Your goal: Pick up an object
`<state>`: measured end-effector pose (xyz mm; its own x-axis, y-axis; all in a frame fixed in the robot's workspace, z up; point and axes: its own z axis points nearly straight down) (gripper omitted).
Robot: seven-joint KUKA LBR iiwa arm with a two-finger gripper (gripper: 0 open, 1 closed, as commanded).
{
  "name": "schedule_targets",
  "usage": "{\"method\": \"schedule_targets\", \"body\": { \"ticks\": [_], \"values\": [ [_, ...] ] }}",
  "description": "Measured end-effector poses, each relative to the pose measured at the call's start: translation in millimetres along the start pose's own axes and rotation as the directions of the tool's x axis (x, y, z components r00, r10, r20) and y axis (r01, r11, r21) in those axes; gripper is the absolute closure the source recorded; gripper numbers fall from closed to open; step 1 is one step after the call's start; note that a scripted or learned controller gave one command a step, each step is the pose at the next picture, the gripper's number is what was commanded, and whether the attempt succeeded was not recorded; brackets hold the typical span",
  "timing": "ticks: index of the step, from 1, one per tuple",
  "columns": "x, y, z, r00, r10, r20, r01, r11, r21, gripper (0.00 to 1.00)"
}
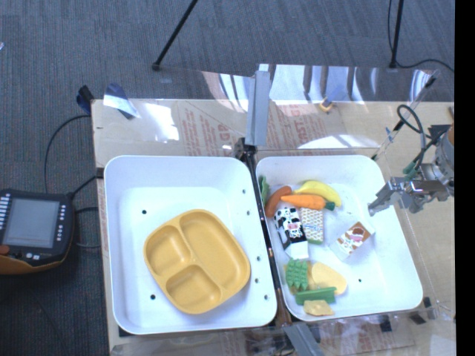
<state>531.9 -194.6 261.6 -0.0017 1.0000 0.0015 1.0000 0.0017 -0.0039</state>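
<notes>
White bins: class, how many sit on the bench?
2. The left bin holds a yellow tray; the right bin, beside it, holds toy food.

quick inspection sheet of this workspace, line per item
surface: bench bearing two white bins, left bin and right bin
job's things: toy food in the right bin, including carrot, banana, small carton
clutter: yellow divided plate in the left bin
grippers: pincer over the right bin's right edge, holding nothing
cables: black cable running to the pendant
surroundings: grey carpet, tripod legs
</notes>
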Motion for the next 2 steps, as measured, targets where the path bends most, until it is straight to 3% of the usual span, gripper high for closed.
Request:
{"method": "schedule_targets", "body": {
  "ticks": [1,2],
  "values": [
    [14,47,61,1.000,-0.017,-0.002,0.017,1.000,0.007,0.00],
    [12,10,11,0.958,0.286,0.000,-0.286,0.958,0.000,0.00]
  ]
}}
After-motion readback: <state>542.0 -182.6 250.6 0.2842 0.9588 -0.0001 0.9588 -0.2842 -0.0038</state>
